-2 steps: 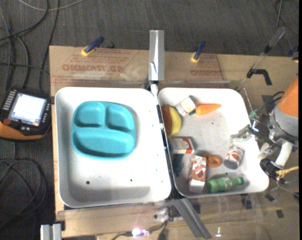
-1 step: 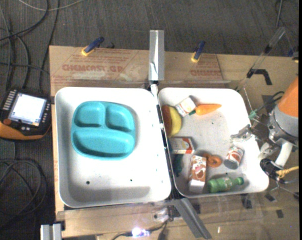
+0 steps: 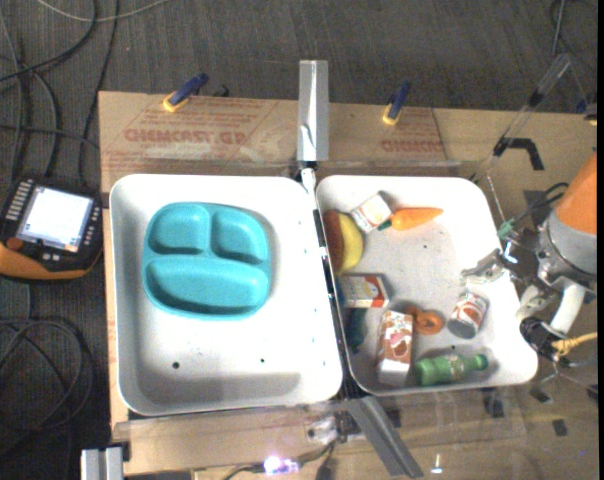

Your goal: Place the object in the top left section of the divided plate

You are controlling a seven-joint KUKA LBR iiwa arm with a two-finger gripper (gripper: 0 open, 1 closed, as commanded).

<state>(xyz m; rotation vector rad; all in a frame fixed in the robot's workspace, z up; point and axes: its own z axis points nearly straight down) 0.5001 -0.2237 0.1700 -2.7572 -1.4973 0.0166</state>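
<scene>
The blue divided plate (image 3: 210, 258) lies in the left bin (image 3: 222, 373), toward its back. Its top left section (image 3: 179, 230) holds nothing. My gripper (image 3: 485, 266) hangs low over the right edge of the right bin (image 3: 437, 253), just above a small red and white can (image 3: 467, 314). Nothing shows held in it. The arm's orange band (image 3: 587, 200) is at the frame's right side. In the right bin lie a carrot (image 3: 416, 218), a banana (image 3: 349, 242), a small white carton (image 3: 372, 211) and a green bottle (image 3: 450, 368).
A flat red box (image 3: 364, 290), a juice box (image 3: 396, 345) and an orange ring (image 3: 429, 321) crowd the right bin's front left. A metal post (image 3: 312, 108) stands behind the wall between the bins. A pendant (image 3: 47, 228) lies off the bench to the left.
</scene>
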